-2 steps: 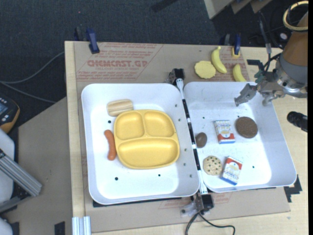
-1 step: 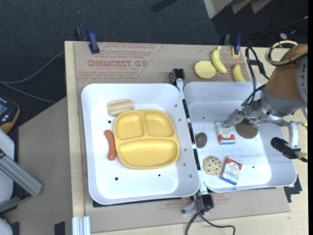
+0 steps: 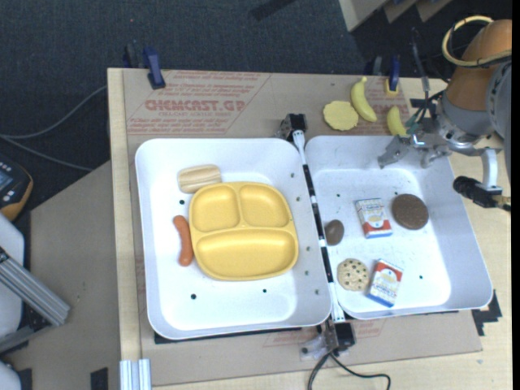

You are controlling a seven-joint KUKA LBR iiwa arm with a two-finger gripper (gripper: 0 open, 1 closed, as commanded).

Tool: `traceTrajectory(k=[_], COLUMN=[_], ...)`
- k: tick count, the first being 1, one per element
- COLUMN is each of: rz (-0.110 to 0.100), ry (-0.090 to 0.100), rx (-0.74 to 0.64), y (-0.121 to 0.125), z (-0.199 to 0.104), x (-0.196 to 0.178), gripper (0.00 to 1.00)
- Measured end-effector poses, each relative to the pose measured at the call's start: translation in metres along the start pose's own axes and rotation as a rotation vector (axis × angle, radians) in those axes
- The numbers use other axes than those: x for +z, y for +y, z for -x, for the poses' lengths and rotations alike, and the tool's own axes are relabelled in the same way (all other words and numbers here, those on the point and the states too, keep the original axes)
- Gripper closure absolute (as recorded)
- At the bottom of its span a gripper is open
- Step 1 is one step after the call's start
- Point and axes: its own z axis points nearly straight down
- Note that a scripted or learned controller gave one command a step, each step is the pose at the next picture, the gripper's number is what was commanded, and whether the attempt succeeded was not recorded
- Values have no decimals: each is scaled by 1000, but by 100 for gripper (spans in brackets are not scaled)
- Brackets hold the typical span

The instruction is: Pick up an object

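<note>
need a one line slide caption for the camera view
Grey arm's hand at the right white bin's far edge; yellow divided plate sits in the left white bin.

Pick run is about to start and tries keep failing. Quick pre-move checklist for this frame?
1. Gripper carries nothing: ok, nothing seen between the fingers.
2. Gripper over the right bin: ok, at its far edge near the top right.
3. Targets in the right bin: ok, brown disc, two small boxes, cookie and dark round piece lie apart.
4. Finger opening: cannot tell from this angle.
5. Strays outside the bins: not ok, banana and a yellow slice lie on the board behind.
6. Left bin: ok, yellow tray, sausage and bun lie well away from the arm.
</note>
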Motion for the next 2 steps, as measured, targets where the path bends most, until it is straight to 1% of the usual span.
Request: traceTrajectory(k=[1,2], rz=[-15,-16], ry=[8,7], rx=[5,5], y=[-57,-116], z=[4,-14], x=[20,19], gripper=[0,0])
